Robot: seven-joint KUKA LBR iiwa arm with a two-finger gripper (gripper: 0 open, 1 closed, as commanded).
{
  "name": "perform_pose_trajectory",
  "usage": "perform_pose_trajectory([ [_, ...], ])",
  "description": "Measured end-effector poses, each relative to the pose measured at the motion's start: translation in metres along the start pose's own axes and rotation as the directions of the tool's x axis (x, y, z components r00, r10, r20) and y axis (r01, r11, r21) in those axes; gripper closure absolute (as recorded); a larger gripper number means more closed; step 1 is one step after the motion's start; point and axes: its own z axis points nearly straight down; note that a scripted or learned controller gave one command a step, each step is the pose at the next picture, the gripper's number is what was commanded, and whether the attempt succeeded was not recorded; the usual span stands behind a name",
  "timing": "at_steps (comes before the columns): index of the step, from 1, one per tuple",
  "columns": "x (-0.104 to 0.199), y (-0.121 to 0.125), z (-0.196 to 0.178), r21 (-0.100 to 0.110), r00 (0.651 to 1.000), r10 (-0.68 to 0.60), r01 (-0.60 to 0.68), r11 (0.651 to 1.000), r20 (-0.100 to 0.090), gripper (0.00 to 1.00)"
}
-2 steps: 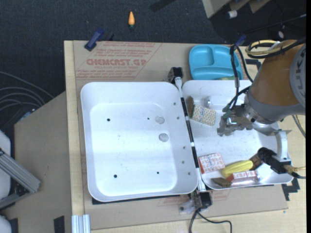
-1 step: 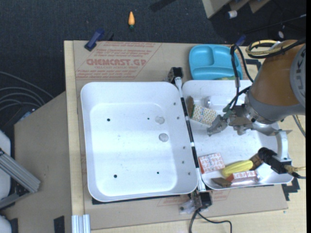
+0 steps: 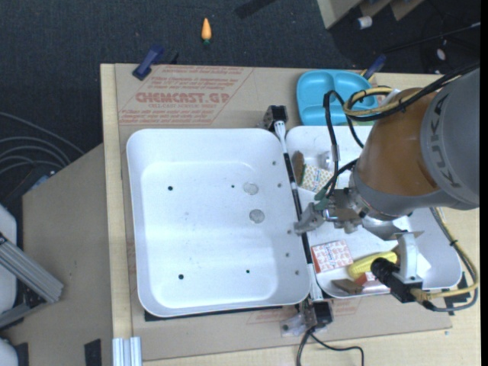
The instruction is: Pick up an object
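A red and white box [image 3: 329, 256] and a yellow thing [image 3: 374, 264] lie by the near edge of the right bin [image 3: 444, 252]. The tool [image 3: 324, 213] hangs just past the box, by the bin's left wall. I cannot tell if it is clenched. It should go straight down on one thing, away from the wall.

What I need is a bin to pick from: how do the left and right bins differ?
The left bin shows its whole floor, with two small round marks; the right bin holds a red-and-white card and a yellow thing. The arm hides much of the right bin; the left bin lies uncovered. Both are shallow and white.
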Motion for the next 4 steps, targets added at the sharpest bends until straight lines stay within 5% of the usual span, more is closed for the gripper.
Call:
perform_pose_trajectory([
  [1, 0.000, 0.000, -0.010, -0.001, 1.000, 0.001, -0.001, 1.000, 0.000, 1.00],
  [2, -0.085, 0.058, -0.019, -0.004, 1.000, 0.002, -0.002, 1.000, 0.003, 1.00],
  [3, -0.085, 0.058, -0.019, -0.004, 1.000, 0.001, -0.001, 1.000, 0.002, 0.00],
  [4, -0.081, 0.026, -0.154, -0.006, 1.000, 0.001, -0.001, 1.000, 0.002, 0.00],
])
